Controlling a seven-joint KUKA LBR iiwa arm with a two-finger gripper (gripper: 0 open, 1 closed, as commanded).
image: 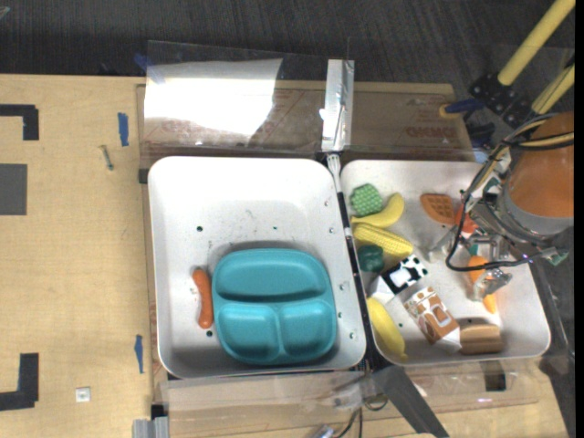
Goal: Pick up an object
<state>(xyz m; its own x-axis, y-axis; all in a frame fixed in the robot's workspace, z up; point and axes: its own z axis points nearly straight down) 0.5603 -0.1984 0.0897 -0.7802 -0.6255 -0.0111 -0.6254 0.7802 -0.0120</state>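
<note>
- We see the gripper (482, 261) low over the right bin (534, 331), near that bin's 3 o'clock side, with the orange band of the arm (543, 185) above it at about 1 o'clock.
- Cables and wrist parts hide the pincer's working end, so we cannot tell whether it is spread, pressed together, or pinching anything.
- No one object is named, so any of them could be the target: the small orange piece (485, 283) sits right under the tool, with the brown block (481, 338) at its 6 o'clock.
- Further toward 9 o'clock we see the patterned box (432, 315), the corn cob (381, 238), two bananas (391, 210) (387, 330) and a green item (365, 197).
- Our first worry: the orange piece looks small and lies close to the bin wall, so a close could graze it and push it off rather than seat it.
- Second: the loose cables hang near the tool and might snag or drag an object during a lift.
- Third: the crowded 9 o'clock side risks catching two things together.
- The left bin (173, 190) holds a teal tray (272, 304) and a sausage (203, 297), well apart from the arm.
</note>
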